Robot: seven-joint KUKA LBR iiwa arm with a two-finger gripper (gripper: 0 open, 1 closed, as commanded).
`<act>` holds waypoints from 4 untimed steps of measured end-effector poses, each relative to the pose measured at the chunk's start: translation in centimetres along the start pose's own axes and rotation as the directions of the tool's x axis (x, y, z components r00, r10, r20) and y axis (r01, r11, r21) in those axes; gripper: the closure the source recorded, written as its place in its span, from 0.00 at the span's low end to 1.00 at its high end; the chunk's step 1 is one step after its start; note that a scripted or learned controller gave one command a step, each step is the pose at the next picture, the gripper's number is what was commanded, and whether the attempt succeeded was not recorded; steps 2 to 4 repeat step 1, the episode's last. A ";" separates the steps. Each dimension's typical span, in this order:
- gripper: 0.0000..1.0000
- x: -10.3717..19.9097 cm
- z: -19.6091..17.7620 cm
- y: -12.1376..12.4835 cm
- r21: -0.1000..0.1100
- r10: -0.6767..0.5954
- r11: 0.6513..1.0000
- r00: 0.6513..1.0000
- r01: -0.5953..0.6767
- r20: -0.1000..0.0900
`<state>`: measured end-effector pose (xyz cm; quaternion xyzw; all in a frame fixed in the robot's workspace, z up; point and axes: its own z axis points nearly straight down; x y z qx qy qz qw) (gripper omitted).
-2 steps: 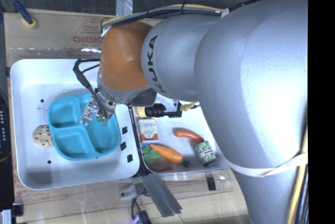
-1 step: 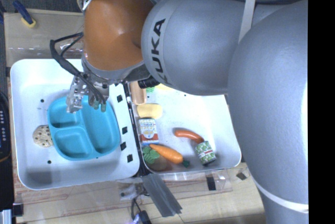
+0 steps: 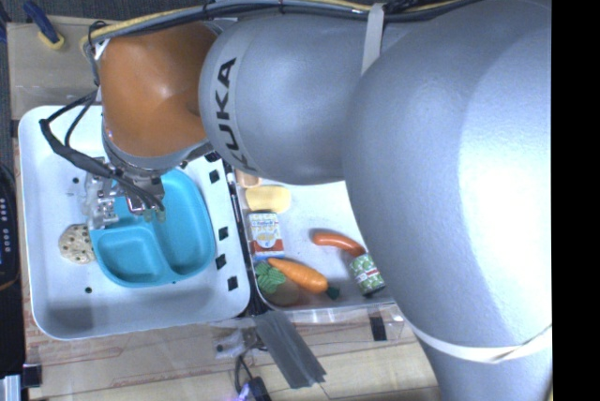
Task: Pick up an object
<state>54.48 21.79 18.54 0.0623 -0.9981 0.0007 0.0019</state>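
Note:
My gripper (image 3: 120,200) hangs low in the left bin (image 3: 56,315), under the orange wrist band. It sits over the back left rim of a blue two-compartment dish (image 3: 159,240). A speckled cookie (image 3: 75,243) lies just left of the dish, a short way in front of the gripper. The arm's grey body hides the back of both bins.
The right bin (image 3: 319,310) holds a yellow block (image 3: 268,198), a small printed carton (image 3: 265,233), an orange carrot (image 3: 298,274) with green leaves, a red sausage (image 3: 337,242) and a small green bottle (image 3: 367,274). Black cables (image 3: 56,132) loop over the left bin's back left.

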 end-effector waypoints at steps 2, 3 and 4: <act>1.00 -2.7 3.7 -0.2 0.000 -0.176 0.984 0.984 0.176 0.005; 1.00 -2.7 3.7 -0.2 0.000 -0.176 0.984 0.984 0.176 0.005; 1.00 -2.7 3.7 -0.2 0.000 -0.176 0.984 0.984 0.176 0.005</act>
